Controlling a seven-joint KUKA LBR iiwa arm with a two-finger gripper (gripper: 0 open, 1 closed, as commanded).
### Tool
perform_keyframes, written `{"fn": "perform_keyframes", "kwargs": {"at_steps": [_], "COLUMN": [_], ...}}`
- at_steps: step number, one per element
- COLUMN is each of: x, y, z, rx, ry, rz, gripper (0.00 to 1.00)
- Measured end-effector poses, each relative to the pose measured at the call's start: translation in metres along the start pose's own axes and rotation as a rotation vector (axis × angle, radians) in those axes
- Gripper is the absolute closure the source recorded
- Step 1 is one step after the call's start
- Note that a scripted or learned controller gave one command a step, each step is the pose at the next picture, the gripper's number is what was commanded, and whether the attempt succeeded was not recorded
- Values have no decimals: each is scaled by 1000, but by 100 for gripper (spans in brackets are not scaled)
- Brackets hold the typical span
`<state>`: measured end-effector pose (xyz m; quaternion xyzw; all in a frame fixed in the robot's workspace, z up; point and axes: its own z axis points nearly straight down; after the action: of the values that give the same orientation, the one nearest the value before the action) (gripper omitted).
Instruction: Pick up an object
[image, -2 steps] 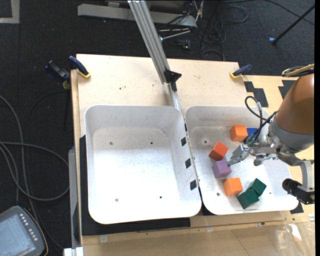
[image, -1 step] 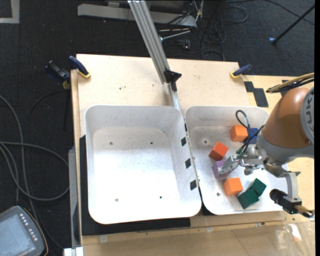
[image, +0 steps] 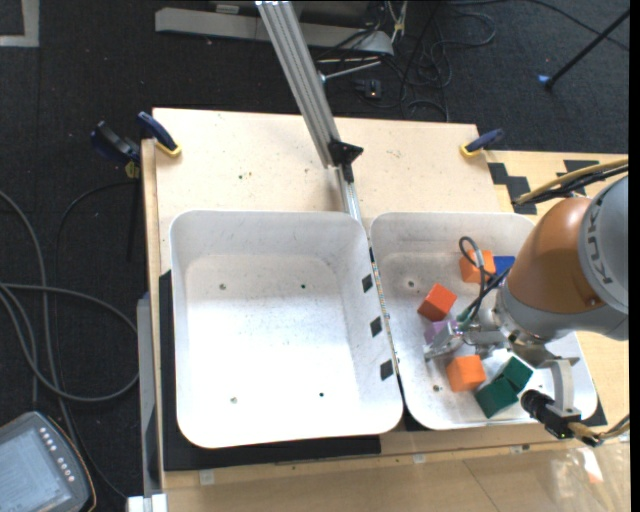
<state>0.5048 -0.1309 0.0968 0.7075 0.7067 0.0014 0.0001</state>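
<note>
Pick not done as far as visible: every object appears to lie on the floor of the right bin (image: 400, 262), nothing lifted. The gripper (image: 447, 343) is down low in that bin, among the clutter, its metal fingers (image: 437, 349) spread partway, tips just beside a purple piece (image: 436, 331). An orange cube (image: 437, 301) sits just above, another orange block (image: 465, 373) just below, a green block (image: 503, 386) beside that. Nothing seen clamped between the fingers. Left to do: close on one and raise. Left bin (image: 190, 300) sits on the worktop (image: 260, 160).
</note>
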Motion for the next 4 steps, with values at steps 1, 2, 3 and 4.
{"fn": "perform_keyframes", "kwargs": {"at_steps": [1, 2, 3, 4], "x": [0, -2, -6, -6], "y": [1, 7, 15, 17], "z": [-10, -54, -114, -167], "rx": [-2, -3, -6, -5], "ry": [-1, -3, -4, -4], "rz": [0, -4, -4, -5], "gripper": [100, 100, 100, 100]}}
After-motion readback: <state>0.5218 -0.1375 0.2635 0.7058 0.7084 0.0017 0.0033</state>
